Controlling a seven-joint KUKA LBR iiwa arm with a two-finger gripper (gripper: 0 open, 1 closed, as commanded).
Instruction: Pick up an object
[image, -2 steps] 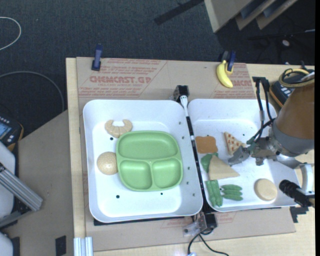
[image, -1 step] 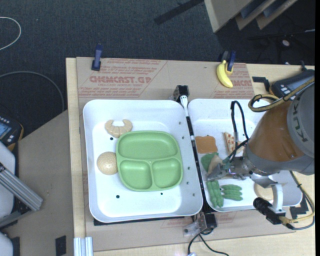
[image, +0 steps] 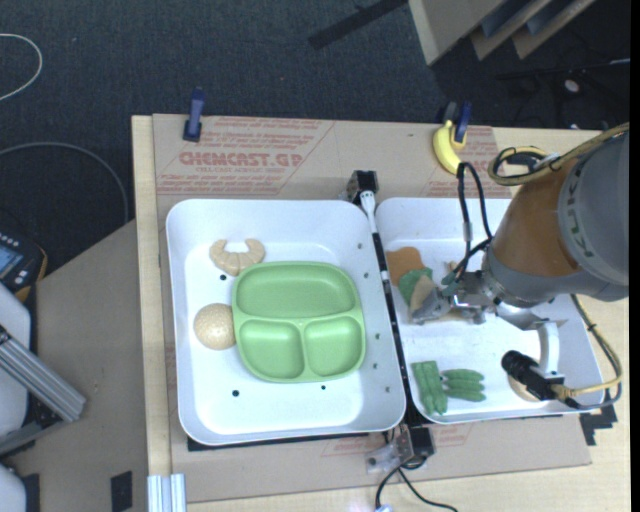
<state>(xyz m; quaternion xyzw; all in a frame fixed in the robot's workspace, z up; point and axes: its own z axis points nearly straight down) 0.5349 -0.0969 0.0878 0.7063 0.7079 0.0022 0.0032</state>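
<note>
Partly hidden, the jaws' tips blur near a green object (image: 413, 283).

1. The green divided tray (image: 298, 320), well to the left of the jaws, is pale green all over.
2. Two tan pieces sit beyond it: a round ball (image: 213, 326) and a curved croissant shape (image: 236, 255) with a white patch.
3. Both bins (image: 190, 300) are white.
4. A brown-orange item (image: 402, 264) and a light green piece (image: 414, 284) lie just left of the jaws.
5. Dark green pea pods (image: 447, 385) lie below the jaws.
6. The table (image: 250, 160) is tan with red print.
7. The arm (image: 560, 235) is grey with an orange band.
</note>
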